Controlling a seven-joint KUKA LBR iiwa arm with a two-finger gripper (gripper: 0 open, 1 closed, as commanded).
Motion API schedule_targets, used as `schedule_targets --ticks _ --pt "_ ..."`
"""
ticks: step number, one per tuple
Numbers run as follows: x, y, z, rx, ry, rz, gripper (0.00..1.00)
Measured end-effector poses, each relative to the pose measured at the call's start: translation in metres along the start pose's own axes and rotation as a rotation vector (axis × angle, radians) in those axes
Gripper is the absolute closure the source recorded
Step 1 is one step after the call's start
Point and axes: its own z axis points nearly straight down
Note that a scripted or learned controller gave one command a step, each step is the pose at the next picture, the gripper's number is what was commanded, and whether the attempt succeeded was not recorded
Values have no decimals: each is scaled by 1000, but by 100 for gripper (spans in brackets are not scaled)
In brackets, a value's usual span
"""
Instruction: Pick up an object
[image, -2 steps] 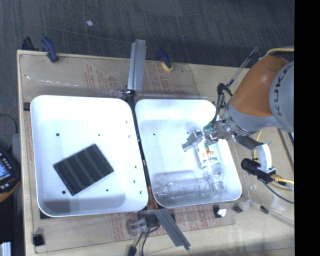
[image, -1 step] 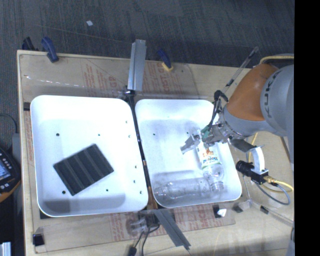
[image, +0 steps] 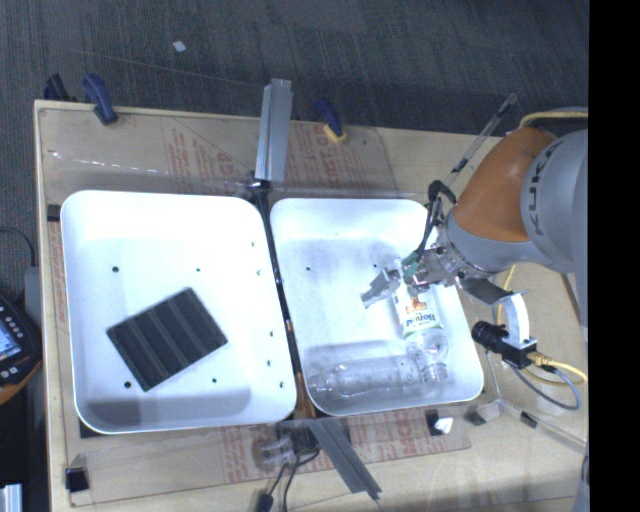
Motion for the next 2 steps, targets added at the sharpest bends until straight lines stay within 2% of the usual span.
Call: schedule_targets --ticks 1,2 --pt "-5 28 12 -2 -2 10 0" --pt "-5 28 12 -2 -1 10 0"
